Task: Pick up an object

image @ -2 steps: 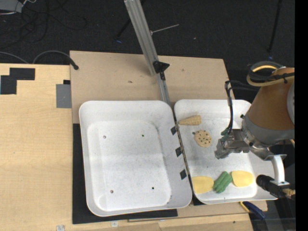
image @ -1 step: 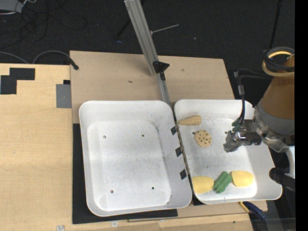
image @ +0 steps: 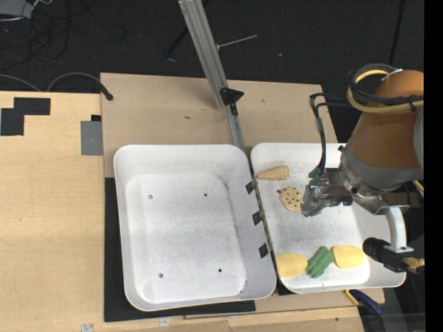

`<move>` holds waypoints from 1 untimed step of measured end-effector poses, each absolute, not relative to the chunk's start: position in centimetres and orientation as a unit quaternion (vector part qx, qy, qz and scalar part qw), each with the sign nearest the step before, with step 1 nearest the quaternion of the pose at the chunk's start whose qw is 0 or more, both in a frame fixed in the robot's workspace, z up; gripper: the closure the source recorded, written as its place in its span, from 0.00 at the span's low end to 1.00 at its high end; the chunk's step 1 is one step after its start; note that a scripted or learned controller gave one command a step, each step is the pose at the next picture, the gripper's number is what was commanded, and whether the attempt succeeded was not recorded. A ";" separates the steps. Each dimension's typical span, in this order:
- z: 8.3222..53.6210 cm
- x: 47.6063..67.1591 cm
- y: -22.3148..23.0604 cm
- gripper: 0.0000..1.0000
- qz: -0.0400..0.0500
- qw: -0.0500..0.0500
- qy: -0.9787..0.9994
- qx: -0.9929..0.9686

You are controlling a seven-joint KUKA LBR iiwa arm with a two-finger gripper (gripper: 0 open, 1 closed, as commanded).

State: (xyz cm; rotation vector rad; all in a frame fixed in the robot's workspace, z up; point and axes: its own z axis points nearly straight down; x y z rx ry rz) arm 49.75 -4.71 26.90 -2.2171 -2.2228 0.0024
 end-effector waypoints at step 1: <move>26.6 51.3 -0.2 1.00 0.001 0.002 -0.708 -0.706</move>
